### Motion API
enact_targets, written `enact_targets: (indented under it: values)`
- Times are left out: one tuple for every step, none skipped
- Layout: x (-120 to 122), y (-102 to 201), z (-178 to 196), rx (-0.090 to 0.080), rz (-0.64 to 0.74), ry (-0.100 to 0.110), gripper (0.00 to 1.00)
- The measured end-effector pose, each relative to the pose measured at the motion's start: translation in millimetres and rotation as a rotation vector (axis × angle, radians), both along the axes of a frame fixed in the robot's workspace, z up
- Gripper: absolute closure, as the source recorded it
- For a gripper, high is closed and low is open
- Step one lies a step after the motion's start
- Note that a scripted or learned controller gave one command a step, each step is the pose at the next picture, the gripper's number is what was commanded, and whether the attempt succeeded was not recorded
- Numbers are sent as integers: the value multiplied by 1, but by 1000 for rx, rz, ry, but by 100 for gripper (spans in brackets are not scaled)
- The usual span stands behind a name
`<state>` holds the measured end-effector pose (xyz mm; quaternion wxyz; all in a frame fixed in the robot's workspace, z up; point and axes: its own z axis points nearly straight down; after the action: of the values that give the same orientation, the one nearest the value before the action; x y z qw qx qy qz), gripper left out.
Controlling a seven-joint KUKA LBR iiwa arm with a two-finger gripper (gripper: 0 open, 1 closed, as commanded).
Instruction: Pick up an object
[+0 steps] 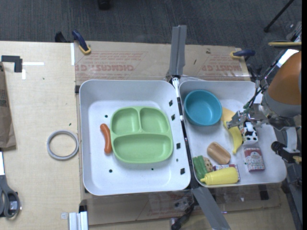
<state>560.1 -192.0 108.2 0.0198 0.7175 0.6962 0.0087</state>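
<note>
Gripper (238, 121) sits over banana (234, 131) at frame right, grip state unclear; centre on it, clear of bowl (203, 107).

Bench on dark carpet, overhead light, no harsh shadows.

Dark grey ribbed carpet floor (144, 8) along the top; a black caster-like foot (103, 3) stands on it. Light wooden bench (38, 109) at left, cardboard sheet (124, 61) with red print across its far edge, held by blue clamps (81, 41). Near the bench's left edge: tape roll (63, 144), brown paper bag (5, 109), scissors (8, 202) at the near corner.
</note>
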Motion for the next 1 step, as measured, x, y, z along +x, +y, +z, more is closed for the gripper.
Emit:
enact_targets:
  values:
    - [8,24,77,17,-93,40,0]
